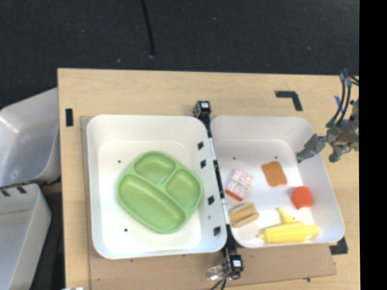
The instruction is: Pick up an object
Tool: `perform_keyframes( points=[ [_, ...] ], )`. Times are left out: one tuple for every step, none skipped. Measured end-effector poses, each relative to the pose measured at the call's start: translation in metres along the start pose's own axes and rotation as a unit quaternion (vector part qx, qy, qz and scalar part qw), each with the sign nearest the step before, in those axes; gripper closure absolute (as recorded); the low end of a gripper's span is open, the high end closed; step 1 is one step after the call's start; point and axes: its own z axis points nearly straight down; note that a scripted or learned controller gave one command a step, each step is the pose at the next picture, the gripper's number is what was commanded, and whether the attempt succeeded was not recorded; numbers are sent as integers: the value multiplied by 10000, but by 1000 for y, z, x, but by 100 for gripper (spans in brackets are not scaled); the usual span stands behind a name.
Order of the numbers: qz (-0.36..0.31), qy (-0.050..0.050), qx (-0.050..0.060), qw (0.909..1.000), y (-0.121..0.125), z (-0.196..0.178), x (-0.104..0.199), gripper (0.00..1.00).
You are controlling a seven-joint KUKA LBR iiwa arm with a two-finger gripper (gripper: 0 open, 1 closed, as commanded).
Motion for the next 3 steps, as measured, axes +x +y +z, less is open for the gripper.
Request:
perform_keyframes(
  points=[
    [-18, -17, -60, 10000, 2, -7, 1, 0],
    [-8, -11, -30, 10000, -1, 56, 0, 0],
    [9, -11, -34, 10000, 0, 117, 7, 0]
  ],
)
